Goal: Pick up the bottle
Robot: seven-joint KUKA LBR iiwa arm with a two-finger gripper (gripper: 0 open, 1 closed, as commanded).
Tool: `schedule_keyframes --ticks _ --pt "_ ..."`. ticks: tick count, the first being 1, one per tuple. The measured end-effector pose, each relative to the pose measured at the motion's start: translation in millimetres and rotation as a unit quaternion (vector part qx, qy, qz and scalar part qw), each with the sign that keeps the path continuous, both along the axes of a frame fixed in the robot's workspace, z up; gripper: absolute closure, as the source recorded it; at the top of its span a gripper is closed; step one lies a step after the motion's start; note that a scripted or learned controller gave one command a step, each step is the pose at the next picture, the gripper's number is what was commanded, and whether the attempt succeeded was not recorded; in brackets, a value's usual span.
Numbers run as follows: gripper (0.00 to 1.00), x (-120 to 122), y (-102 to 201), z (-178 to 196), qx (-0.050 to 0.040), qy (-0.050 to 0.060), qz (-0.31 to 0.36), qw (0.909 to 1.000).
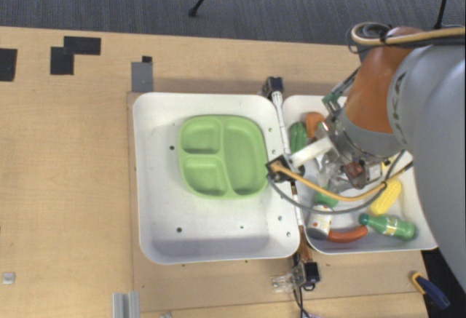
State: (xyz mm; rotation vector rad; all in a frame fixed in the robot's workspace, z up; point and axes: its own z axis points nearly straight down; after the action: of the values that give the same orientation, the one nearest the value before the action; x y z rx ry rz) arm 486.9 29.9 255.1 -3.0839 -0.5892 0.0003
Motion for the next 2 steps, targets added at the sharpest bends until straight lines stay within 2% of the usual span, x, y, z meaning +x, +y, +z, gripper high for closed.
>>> schedule_keyframes --ticks 1,2 --pt "1.0 -1 77 -28 -0.0002 0.001 0.148 0.9889" --pt "1.0 0 134 -44 -0.0001 0.0 0.025 0.9997"
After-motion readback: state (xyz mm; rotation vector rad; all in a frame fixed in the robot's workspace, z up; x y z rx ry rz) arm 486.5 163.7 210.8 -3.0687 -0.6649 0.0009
